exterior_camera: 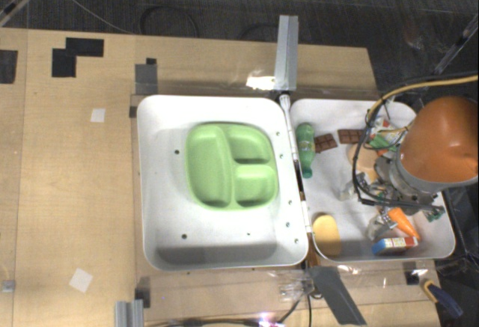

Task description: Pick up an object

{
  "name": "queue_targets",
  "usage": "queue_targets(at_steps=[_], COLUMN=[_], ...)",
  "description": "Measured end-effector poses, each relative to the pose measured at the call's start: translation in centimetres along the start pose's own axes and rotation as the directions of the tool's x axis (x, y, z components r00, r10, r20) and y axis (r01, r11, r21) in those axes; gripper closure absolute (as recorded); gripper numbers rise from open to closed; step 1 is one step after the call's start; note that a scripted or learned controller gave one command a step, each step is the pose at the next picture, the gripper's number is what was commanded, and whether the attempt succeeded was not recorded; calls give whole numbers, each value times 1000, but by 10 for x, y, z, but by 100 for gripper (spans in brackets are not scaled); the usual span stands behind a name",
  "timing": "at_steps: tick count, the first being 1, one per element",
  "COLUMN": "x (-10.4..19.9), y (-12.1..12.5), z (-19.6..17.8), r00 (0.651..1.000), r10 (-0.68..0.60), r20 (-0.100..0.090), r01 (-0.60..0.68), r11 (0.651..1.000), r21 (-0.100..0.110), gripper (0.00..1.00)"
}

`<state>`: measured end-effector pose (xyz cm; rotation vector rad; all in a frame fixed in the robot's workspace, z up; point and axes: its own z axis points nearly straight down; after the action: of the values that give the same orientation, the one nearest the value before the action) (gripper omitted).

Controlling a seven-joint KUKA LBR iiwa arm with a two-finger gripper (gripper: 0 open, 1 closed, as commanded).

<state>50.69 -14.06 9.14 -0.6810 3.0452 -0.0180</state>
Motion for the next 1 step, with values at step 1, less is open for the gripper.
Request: queue_targets(at_steps=[1], x=[-29], y=[-69], z=[3], r00=[999], r10=[36], r20=[-7], r01=[-36], r11=[999], r21=[-7], gripper=[0])
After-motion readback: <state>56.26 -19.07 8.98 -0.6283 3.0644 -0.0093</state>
